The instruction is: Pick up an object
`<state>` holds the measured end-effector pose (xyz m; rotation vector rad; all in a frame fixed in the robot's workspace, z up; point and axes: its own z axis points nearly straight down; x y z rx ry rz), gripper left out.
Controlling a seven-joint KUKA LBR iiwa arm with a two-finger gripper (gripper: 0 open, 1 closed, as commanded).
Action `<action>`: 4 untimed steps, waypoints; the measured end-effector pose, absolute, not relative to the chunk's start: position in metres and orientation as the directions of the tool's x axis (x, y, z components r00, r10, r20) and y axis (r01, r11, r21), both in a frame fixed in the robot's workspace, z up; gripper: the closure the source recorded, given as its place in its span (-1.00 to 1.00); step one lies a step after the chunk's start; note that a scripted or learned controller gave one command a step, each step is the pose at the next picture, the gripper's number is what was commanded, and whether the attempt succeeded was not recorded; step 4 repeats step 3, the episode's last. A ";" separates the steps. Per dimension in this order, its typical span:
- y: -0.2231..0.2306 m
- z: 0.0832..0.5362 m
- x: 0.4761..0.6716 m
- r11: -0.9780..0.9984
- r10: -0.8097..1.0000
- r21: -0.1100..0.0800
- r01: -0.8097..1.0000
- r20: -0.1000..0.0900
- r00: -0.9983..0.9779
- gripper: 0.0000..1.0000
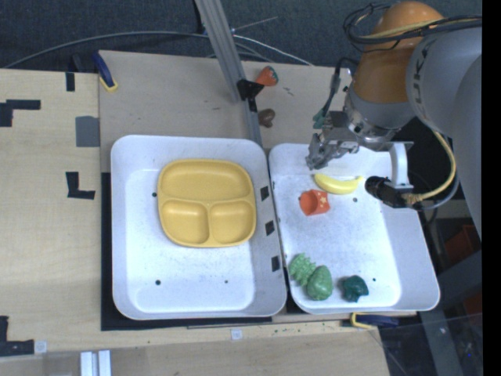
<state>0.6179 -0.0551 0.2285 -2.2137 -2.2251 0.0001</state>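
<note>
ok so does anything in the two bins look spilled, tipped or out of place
Nothing stands out. The yellow divided plate lies flat in the left bin. The right bin holds a banana, a red piece, a green bumpy item and a dark green piece, all inside the rim. The pincer hovers near the banana.

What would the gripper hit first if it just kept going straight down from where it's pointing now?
Probably the bare floor of the right bin near its far edge; the gripper sits just left of the banana, though depth is unclear.

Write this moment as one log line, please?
arm: over right bin | gripper: above banana | nothing held | left bin: yellow tray
</note>
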 end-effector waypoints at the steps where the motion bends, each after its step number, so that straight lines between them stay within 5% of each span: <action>1: -0.010 0.219 0.590 0.006 1.000 -0.005 1.000 0.001 -0.005 1.00; 3: 0.096 0.230 0.547 0.008 1.000 -0.003 1.000 0.002 -0.008 1.00; 4: 0.096 0.230 0.547 0.008 1.000 -0.003 1.000 0.002 -0.008 1.00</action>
